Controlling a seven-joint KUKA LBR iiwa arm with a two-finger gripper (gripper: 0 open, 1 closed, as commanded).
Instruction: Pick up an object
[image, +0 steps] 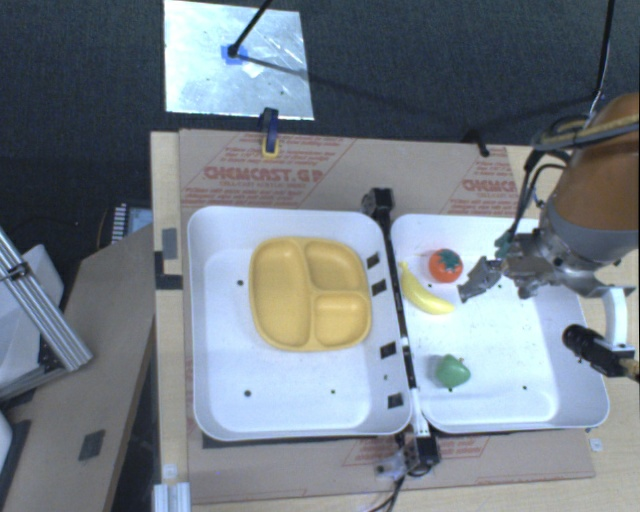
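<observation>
Three small toy foods lie in the right bin (575, 395). A yellow banana (424, 294) lies slantwise close to the bin's left edge, toward the far side. Just beside it, nearer the far edge, sits a red-orange tomato (446, 265) with a green top. A green pepper (452, 371) rests apart, near the left edge toward the front.
</observation>
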